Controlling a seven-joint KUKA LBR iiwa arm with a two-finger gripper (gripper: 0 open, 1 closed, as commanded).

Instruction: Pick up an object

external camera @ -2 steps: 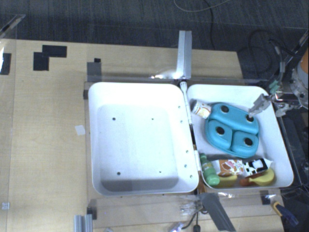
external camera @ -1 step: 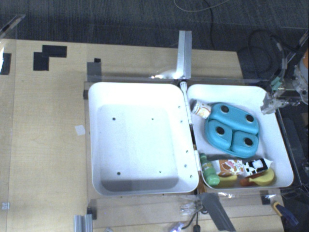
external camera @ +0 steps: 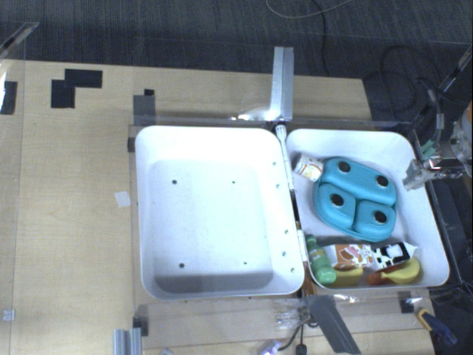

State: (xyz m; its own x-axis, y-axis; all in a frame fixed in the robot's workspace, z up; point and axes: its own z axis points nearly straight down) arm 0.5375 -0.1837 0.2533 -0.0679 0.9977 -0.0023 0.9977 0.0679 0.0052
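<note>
Left bin point(external camera: 207, 213): nothing in it but bare white floor with a few small dark dots. It sits well to the left of the jaws, across the central divider.

Right bin point(external camera: 347, 140): holds all the candidate objects.
- Small white-and-tan item point(external camera: 309, 169) near the bin's upper-left corner, left of the jaws and well apart from them.
- Blue three-lobed moulded piece point(external camera: 355, 197) with three dark holes, lying flat mid-bin, below and left of the jaws, nearest of the objects but still apart.
- Green item point(external camera: 321, 263) at the lower-left corner, farthest from the jaws.
- Printed packet point(external camera: 369, 255) with a black-and-white patch, lying along the near wall, touching the green item and the yellow piece point(external camera: 404, 273) at the lower right.

Gripper point(external camera: 423, 170): seen at the right rim of the right bin, above the bin's right wall, metal parts partly blurred against cabling. Whether the jaws are released or clenched, I cannot tell; nothing is visible between them.

Progress, as a judgement: pick not yet made. Every object rests on the bin floor, none lifted. Left to do: choose a target, move in over the bin, descend, grasp, raise. The blue piece looks wide for the jaws; the small white-and-tan item or the packet edge may be easier.
</note>
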